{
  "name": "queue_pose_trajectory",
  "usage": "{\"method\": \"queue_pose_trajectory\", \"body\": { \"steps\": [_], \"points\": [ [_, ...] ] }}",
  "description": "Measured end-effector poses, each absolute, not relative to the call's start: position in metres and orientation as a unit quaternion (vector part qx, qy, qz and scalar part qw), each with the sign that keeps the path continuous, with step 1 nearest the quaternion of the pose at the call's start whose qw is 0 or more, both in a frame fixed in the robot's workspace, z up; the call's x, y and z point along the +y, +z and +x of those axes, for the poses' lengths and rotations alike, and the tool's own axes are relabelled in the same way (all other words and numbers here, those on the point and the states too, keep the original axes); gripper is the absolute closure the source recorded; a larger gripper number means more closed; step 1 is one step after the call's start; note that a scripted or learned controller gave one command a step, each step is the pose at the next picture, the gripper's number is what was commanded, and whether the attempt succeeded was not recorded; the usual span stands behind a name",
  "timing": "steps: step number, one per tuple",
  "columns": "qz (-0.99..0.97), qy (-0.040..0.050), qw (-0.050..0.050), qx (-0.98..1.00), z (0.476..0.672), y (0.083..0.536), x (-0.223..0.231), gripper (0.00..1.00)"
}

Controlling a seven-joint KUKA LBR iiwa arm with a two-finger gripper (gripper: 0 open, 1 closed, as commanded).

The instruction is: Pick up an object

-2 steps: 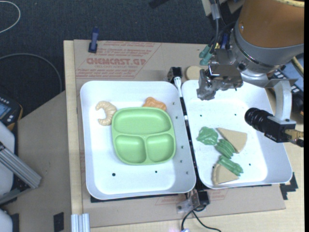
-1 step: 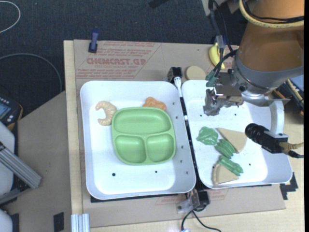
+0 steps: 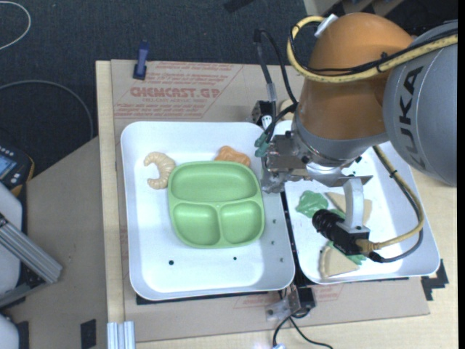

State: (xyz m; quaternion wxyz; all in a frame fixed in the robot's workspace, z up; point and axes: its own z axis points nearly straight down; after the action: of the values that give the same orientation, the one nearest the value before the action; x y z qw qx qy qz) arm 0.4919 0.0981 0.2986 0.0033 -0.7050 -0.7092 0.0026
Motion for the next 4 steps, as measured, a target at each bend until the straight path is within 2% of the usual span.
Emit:
{"method": "queue_pose_trajectory", "body": {
  "steps": [1,2,3,4],
  "points": [
    [-0.707,-0.0072,-0.005,-0.707,0.480,0.428,0.084,1.00],
    [-0.706,-0.0064,-0.004,-0.708,0.480,0.521,0.093,1.00],
    [-0.709,0.0069,0.004,-0.705,0.484,0.370,0.068,1.00],
    [-0.708,0.0012,0.001,-0.706,0.505,0.357,0.064,1.00]
  ]
}}
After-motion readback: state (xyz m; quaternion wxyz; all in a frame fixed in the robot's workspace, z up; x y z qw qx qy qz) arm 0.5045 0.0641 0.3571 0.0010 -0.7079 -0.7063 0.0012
